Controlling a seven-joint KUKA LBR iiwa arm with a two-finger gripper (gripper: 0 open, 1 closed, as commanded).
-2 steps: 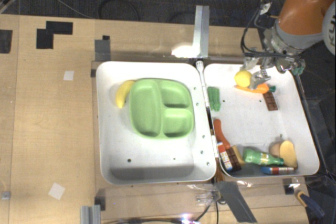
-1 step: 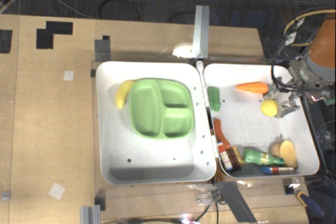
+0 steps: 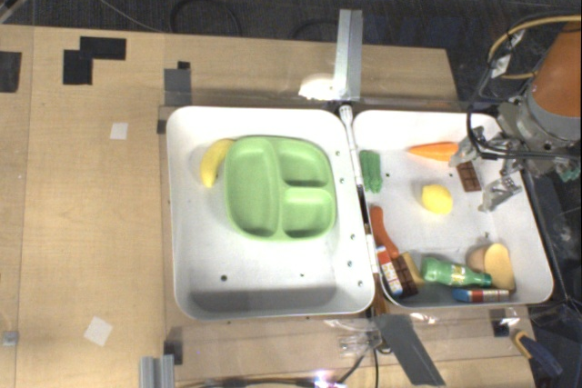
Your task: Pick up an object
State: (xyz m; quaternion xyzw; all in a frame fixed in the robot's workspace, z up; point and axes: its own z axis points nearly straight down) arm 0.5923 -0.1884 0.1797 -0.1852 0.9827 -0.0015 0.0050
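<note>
Camera view, two bins (image 3: 195,286), one green tray (image 3: 277,186), one banana (image 3: 213,162), one carrot (image 3: 433,151).

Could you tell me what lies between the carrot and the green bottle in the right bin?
The camera view shows a lemon between the carrot and green bottle.

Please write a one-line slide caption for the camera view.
Gripper above the right bin, near carrot and lemon; green tray fills the left bin.

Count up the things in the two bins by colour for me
Green: 3, divided plate, small block, bottle
Yellow: 2, banana, lemon
Orange: 1, carrot
Red: 1, sauce bottle
Total: 7
</note>
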